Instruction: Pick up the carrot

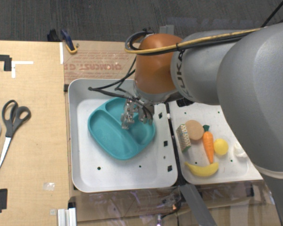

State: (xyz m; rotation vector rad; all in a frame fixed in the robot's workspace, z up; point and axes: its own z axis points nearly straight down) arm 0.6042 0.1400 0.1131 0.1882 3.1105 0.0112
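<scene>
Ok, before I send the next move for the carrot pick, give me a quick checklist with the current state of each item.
1. Carrot visible in the right bin: ok.
2. Gripper above the carrot: not ok, it hangs over the teal tray in the left bin.
3. Carrot free on top: ok, nothing lies over it.
4. Room for the fingers beside it: not ok, the brown round item and the lemon crowd it, and the banana is at its tip.
5. Fingers open for the pick: cannot tell.
6. Gripper carrying nothing: cannot tell.
</scene>
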